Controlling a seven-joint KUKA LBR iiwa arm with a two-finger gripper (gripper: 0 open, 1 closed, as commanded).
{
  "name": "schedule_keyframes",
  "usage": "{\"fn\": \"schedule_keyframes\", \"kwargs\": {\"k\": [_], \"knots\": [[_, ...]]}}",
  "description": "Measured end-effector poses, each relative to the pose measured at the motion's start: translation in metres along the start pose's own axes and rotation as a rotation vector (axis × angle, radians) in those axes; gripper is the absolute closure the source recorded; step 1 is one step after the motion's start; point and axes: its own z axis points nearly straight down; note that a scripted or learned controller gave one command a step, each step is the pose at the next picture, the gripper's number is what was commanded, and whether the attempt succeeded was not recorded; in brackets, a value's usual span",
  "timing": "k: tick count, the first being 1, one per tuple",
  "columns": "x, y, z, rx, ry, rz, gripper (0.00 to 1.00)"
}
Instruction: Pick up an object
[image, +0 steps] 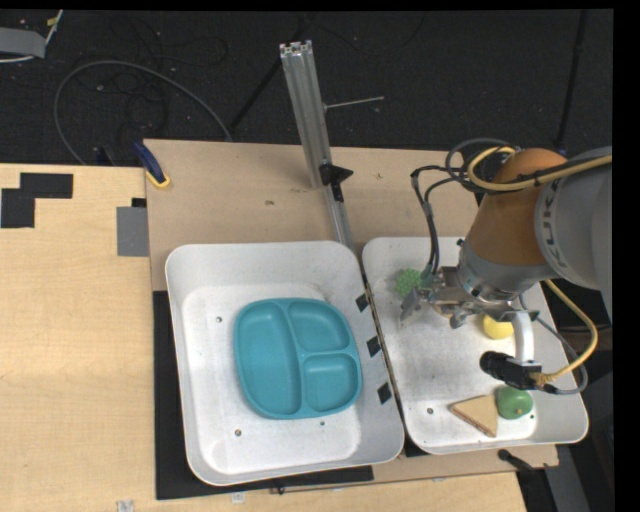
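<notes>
Reaching into the right bin (440, 425), the tool (452, 308) hangs low beside a green object (407, 282), likely its target; whether it is released or clenched, I cannot tell.

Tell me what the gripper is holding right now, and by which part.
Cannot tell. The gripper sits low in the right bin, right at a green object, but the wrist hides the contact, so no hold is confirmed.
</notes>
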Motion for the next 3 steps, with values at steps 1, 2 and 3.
{"fn": "schedule_keyframes", "kwargs": {"k": [1,2,3], "knots": [[-0.001,0.002,0.034,-0.011,-0.002,0.001,0.00],[-0.002,0.000,0.028,-0.004,0.000,0.007,1.00],[-0.007,-0.002,-0.015,-0.010,-0.002,0.006,1.00]]}}
